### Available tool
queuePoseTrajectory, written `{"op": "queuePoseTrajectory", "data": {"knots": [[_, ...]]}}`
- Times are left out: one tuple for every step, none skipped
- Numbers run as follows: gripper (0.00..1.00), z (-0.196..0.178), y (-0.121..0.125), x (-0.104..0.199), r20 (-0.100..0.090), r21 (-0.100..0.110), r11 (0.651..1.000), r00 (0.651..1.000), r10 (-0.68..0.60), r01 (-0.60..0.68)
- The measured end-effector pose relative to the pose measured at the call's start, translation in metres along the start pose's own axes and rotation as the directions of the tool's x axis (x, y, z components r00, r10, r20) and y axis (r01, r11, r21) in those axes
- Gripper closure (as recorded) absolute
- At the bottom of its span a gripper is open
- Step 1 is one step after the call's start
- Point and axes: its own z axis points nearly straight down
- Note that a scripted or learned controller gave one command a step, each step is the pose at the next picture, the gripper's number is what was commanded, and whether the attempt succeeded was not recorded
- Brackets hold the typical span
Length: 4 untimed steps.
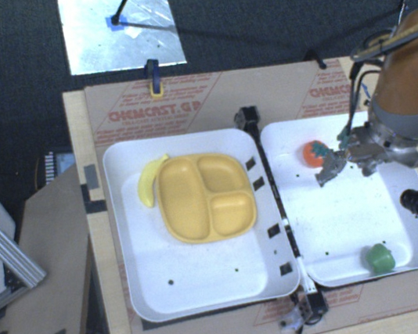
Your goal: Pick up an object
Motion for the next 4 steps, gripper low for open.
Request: {"op": "queuePoseTrajectory", "data": {"knots": [[0.00, -0.006, 0.002, 0.000, 0.001, -0.012, 1.000, 1.000, -0.002, 0.002], [0.00, 0.054, 0.007, -0.006, 0.001, -0.007, 1.000, 1.000, 0.001, -0.001], [0.00, 0.096, 0.012, -0.008, 0.001, -0.009, 1.000, 1.000, 0.001, -0.001], [0.00, 0.148, 0.012, -0.007, 0.000, -0.008, 1.000, 1.000, 0.001, -0.001]]}}
